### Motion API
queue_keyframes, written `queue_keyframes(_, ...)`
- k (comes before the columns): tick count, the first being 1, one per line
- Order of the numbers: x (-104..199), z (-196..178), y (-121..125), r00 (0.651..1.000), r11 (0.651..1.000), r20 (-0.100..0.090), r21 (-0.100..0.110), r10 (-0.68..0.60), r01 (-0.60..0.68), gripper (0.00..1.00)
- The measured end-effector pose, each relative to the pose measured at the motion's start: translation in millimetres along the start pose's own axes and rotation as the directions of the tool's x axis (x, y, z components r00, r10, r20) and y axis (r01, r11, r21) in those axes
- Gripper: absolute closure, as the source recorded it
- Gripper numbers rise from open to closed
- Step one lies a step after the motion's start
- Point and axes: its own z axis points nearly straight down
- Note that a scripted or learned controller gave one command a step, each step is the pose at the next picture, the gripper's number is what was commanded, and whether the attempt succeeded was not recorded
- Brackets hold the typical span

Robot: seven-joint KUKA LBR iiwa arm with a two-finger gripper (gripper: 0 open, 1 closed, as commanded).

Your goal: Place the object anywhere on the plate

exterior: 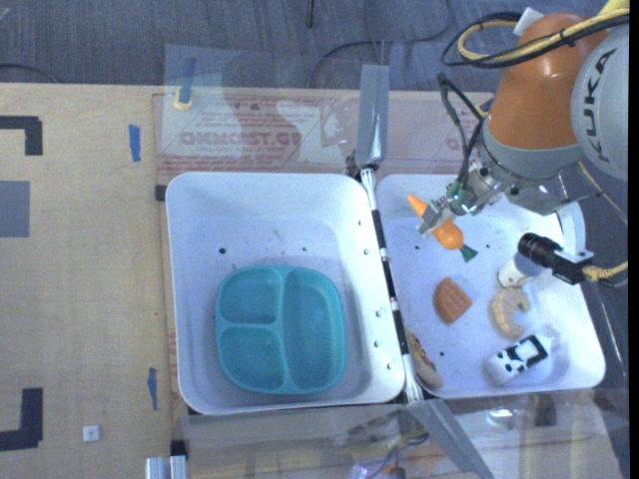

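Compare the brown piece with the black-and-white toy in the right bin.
The brown piece is one plain brown-orange colour; the black-and-white toy is patched in two. The brown piece lies near the bin's middle; the toy sits by the near right corner. Both rest loose on the right bin floor.

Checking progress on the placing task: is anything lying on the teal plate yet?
No: the teal plate in the left bin has bare compartments, and the carrot sits in the right bin.

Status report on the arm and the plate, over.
Gripper low over right bin, at the orange carrot toy. Teal plate in left bin, nothing on it.
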Motion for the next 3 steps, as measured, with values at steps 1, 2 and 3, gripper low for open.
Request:
queue_keyframes(1, 102.5, -32.2, 60.4, 0.955, 0.955, 0.002, -0.004, -0.297, 0.297, 1.00)
queue_keyframes(2, 156.8, 58.4, 15.5, 0.891, 0.891, -0.002, -0.001, -0.455, 0.455, 1.00)
queue_keyframes(3, 155.8, 58.2, 15.2, 0.892, 0.892, -0.002, -0.001, -0.453, 0.453, 0.00)
